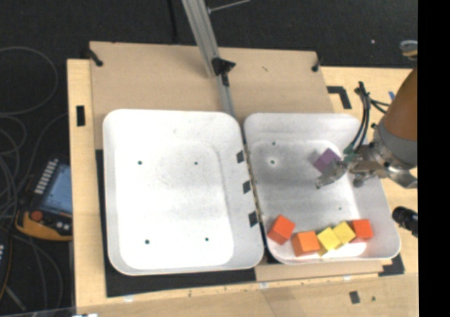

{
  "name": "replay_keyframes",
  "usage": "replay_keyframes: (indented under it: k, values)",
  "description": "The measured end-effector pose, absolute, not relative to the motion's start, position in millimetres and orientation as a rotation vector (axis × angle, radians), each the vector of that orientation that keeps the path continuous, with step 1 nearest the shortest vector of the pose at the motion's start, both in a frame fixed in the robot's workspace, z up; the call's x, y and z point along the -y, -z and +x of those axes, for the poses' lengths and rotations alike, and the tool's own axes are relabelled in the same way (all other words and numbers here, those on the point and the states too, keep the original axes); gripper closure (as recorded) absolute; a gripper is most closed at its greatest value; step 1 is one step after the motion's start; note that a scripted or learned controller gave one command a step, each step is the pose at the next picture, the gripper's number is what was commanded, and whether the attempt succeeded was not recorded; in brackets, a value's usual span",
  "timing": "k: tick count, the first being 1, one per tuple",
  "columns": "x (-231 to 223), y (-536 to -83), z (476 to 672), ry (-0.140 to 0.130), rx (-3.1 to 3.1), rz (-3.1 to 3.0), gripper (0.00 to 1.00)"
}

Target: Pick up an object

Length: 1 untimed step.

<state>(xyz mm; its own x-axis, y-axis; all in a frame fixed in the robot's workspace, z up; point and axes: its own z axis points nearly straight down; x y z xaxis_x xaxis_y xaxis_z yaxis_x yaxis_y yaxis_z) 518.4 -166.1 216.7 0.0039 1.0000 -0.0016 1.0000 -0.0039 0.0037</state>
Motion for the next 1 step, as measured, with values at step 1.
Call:
replay_keyframes:
  k: [1]
  values:
    - [192.0, -94.5, 609.1, 0.000, -2.221, 2.213, 0.00]
